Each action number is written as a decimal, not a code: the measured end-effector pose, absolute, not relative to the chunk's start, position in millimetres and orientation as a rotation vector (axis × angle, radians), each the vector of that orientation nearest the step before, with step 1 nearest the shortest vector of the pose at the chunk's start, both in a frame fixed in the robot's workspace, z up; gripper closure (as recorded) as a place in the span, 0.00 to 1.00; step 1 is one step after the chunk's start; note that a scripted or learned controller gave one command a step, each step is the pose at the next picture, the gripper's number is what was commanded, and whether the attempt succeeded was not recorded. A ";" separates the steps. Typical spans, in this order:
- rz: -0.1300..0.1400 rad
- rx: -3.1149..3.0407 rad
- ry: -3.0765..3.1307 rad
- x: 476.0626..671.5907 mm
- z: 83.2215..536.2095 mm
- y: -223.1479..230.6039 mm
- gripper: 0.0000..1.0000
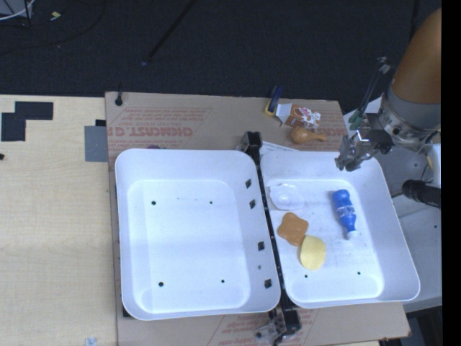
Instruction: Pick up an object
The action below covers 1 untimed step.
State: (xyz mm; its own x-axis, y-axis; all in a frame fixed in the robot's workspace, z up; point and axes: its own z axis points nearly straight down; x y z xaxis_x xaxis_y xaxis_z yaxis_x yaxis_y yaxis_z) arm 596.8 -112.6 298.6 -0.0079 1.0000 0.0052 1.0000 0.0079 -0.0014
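**Gripper Position Relative to Candidate Objects**

The gripper [351, 157] hangs over the far right corner of the right bin [403, 265], at the rim. Whether it is released or clenched cannot be determined from this view; nothing is seen in its grasp.

All candidate objects lie in the right bin. The blue bottle [343, 211] is the nearest: it lies just below the gripper in the camera view, toward the near side of the bin, at almost the same left-right position. Its long axis runs roughly far-to-near, tilted slightly, with the cap end pointing toward the near edge.

The remaining objects sit further to the left: a clear, pale item [284, 193] near the divider, an orange-brown piece [292, 228] below it, and a yellow round piece [312, 252] touching or just beside the orange-brown piece.

Judgement: the shortest move is a short travel toward the near side followed by a descent onto the blue bottle, closing across its narrow width rather than along its length.

The left bin [130, 229] holds no visible objects.
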 end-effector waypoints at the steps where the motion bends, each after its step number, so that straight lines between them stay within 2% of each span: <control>1: -0.014 -2.224 -2.233 615.4 420.4 -79.5 1.00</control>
